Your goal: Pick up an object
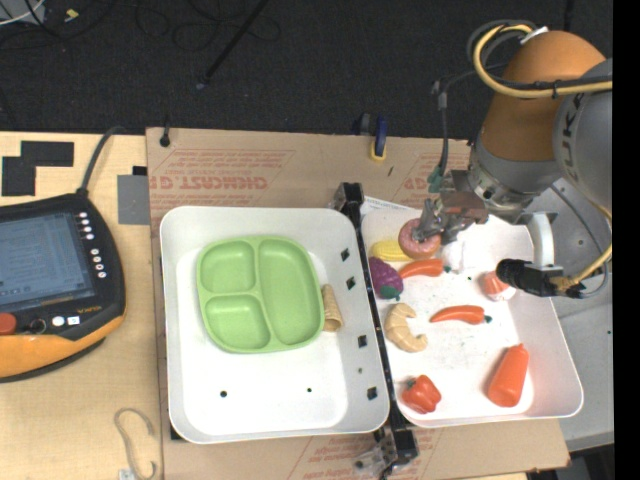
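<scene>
Claw (437, 230) state unclear; two bins (180, 298), one green tray (258, 293), two carrots (509, 375).

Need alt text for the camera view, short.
The end effector hangs over a pink donut in the right bin, among toy foods including a carrot and croissant. The left bin holds a green divided plate.

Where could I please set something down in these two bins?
Free: the left bin's floor in front of the green plate, and the right bin between red chili and carrot. Crowded: under the end effector, around the donut.
</scene>
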Action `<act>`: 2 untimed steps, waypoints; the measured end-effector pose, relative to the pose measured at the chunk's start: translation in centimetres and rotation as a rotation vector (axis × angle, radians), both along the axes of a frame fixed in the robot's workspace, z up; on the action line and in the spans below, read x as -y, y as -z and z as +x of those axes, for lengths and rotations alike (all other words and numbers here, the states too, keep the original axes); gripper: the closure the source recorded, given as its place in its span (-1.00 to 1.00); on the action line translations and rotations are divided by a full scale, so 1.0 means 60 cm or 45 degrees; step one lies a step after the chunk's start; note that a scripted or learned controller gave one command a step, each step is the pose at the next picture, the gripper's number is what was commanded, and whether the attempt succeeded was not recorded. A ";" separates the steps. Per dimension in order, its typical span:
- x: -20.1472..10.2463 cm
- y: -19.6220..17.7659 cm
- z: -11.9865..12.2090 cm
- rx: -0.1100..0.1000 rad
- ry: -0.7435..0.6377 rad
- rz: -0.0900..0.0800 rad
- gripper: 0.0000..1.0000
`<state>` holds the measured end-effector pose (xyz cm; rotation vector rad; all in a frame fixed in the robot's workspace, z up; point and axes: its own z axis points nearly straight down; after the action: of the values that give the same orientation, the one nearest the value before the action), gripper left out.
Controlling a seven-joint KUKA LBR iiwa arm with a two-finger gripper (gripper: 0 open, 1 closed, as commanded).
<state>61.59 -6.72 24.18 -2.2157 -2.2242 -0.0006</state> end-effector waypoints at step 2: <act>-0.159 -0.001 0.018 -0.001 0.001 -0.001 1.00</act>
<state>62.68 2.79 24.27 -2.2171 -2.2230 0.0016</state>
